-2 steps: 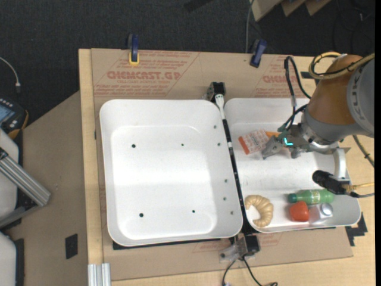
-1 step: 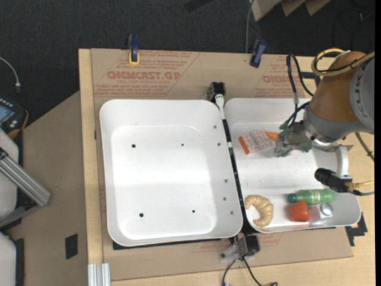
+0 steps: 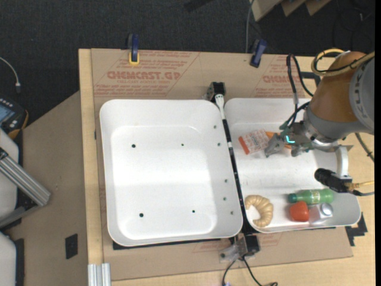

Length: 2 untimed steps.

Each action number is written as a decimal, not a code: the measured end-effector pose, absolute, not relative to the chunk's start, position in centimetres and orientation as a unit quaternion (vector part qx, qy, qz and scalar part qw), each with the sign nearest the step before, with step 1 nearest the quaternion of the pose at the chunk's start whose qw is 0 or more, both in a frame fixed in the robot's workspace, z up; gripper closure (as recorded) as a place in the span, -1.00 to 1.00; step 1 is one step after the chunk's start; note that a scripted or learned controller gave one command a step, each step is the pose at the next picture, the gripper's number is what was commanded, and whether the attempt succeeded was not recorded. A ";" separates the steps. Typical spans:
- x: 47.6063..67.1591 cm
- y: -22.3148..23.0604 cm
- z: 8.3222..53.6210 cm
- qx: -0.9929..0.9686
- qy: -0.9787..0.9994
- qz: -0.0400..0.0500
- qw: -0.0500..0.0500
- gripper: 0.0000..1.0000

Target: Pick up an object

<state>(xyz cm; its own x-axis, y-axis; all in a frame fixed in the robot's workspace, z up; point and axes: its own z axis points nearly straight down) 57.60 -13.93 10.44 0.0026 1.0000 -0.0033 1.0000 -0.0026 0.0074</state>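
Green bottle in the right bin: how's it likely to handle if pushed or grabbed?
The green bottle lies on its side, so it will probably roll if nudged. It looks smooth plastic, likely slippery and light. A red object touching it may shift too.

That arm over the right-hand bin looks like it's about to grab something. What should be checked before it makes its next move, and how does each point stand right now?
1. Something to pick is present: ok. The right bin holds an orange-and-white packet, a croissant, a green bottle and a red item.
2. Gripper is near a target: ok, it sits just right of the packet.
3. Packet is between the jaws: cannot tell, the view is too blurred there.
4. Neighbours are clear of the packet: ok, the others lie at the bin's near edge.
5. Black cable is clear of the arm's path: cannot tell.
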 end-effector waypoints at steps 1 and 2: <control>57.7 -13.9 11.5 0.708 0.706 0.002 0.006 1.00; 57.6 -13.9 11.4 0.708 0.706 0.002 0.005 -1.00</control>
<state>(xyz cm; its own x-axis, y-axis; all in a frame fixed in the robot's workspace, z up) 57.64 -13.94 11.43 0.0034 1.0000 -0.0045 0.9999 -0.0034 0.0100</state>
